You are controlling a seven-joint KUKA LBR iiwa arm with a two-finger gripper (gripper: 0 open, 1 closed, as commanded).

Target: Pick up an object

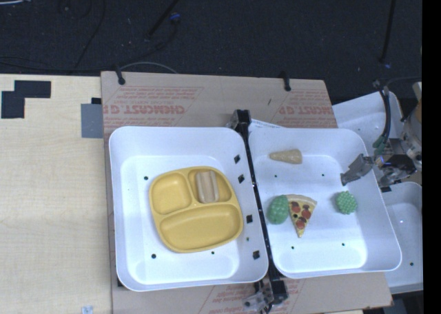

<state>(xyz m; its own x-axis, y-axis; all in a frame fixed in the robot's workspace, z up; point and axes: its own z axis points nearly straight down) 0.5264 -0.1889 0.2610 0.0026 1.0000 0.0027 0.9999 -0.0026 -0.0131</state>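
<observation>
Your fingers (pixel 360 168) hover at the right bin's (pixel 324 264) three o'clock rim, their spread impossible to tell; a green ball (pixel 346 202) lies just below, a pizza slice (pixel 301 212) mid-bin

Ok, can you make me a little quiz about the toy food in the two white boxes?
1. True or false: the pizza slice lies in the same bin as the yellow tray.
2. Which sits closest to the gripper? A) the green ball B) the leafy green toy C) the tan cone
3. Fill in: the pale roll rests in one of the tray's ____ compartments.

Key:
1. False. The pizza slice is in the right bin, the tray in the left bin.
2. A.
3. Small upper.
</observation>
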